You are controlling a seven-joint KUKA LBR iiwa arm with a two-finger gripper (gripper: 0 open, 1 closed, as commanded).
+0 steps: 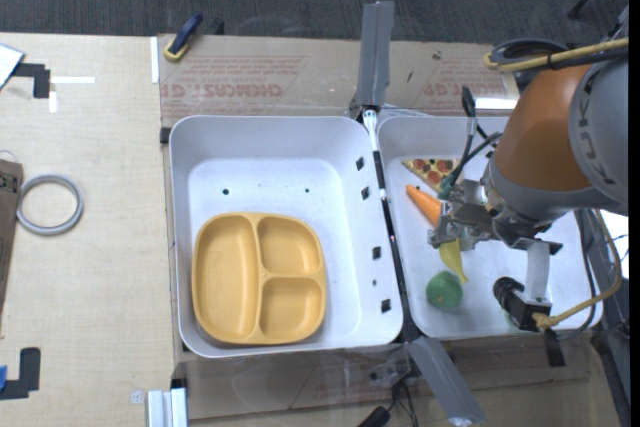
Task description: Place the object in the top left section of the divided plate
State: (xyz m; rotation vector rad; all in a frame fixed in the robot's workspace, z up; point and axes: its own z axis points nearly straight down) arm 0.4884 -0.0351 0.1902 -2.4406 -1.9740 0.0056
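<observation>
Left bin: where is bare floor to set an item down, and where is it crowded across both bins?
In the left bin, bare floor runs behind the divided plate, up to the back wall. The plate's sections are bare too. The right bin is crowded: pizza slice, carrot, banana, green ball, with the gripper overhead.

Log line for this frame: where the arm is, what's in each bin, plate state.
end effector: over right bin | nearby: carrot, pizza slice, green ball | divided plate: left bin, nothing in it
</observation>
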